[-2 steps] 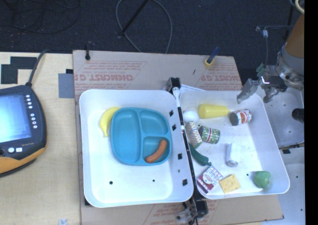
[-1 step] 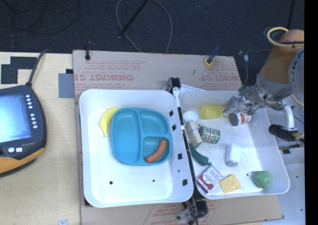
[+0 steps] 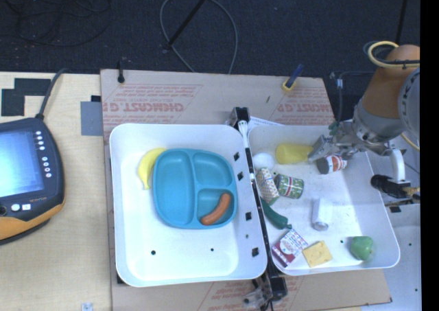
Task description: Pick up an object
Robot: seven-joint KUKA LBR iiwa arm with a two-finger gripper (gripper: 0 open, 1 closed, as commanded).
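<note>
Even, fairly bright overhead light falls across the bench (image 3: 75, 165). The two white bins, left (image 3: 130, 234) and right (image 3: 381, 227), look almost washed out, with soft glare on their rims. Shadows are faint and short. The dark floor (image 3: 206, 14) beyond the bench's far edge stays dim and grainy. The picture is slightly soft overall, and small print on items is unreadable.

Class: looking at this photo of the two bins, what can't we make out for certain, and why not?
- Gripper: too small and blurred to judge its fingers or whether it holds the small can.
- Banana: mostly hidden under the blue tray.
- Green tool: partly behind the bin divider.
</note>
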